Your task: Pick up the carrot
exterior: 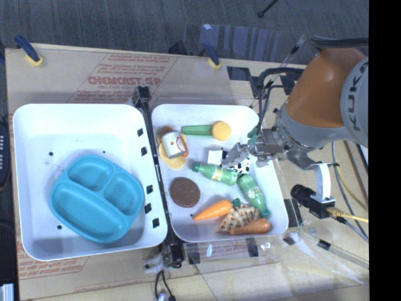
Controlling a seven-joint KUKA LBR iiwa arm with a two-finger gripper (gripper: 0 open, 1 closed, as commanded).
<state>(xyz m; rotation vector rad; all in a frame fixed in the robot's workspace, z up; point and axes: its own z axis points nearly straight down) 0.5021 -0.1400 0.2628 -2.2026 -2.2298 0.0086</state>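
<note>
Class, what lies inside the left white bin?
The left white bin holds a blue divided tray, resting on its floor. The bin floor beneath the tray is covered, so anything there cannot be seen.

Grey arm (326, 115) with orange band, black cables trailing.

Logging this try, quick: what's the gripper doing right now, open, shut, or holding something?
Gripper: cannot be told; it sits over the right bin, apart from the carrot.
</note>
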